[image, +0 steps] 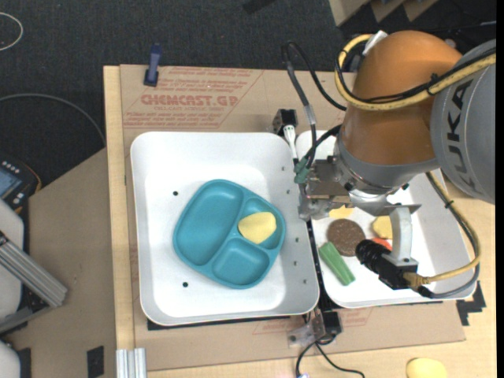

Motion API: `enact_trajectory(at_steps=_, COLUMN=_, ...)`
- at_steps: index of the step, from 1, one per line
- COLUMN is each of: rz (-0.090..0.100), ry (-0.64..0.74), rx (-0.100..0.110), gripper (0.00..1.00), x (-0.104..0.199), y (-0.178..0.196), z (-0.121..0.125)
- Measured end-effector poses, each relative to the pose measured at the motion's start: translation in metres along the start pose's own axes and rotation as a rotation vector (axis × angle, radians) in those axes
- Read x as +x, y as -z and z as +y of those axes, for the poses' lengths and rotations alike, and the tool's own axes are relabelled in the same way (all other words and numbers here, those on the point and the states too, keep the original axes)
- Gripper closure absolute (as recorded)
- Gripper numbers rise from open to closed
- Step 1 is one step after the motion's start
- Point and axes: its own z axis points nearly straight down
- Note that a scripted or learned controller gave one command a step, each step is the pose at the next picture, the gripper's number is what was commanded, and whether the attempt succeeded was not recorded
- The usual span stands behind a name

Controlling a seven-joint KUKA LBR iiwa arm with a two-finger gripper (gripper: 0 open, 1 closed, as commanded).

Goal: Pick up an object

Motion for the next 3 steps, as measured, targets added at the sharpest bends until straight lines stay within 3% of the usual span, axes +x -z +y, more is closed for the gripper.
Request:
enact_trajectory(at_steps=1, rz=0.007, ry=0.009, rx=-0.031, gripper=1.0, x=0.028, y=0.127, z=-0.002)
enact_trajectory(at_steps=2, rz=0.002, ry=0.0, rx=-0.011, gripper=1.0, x=-0.002, y=0.068, z=-0.002)
enact_trajectory(at_steps=3, rz=0.005, ry=0.008, rx=-0.024, gripper=1.0, x=0.036, y=0.13, z=-0.002)
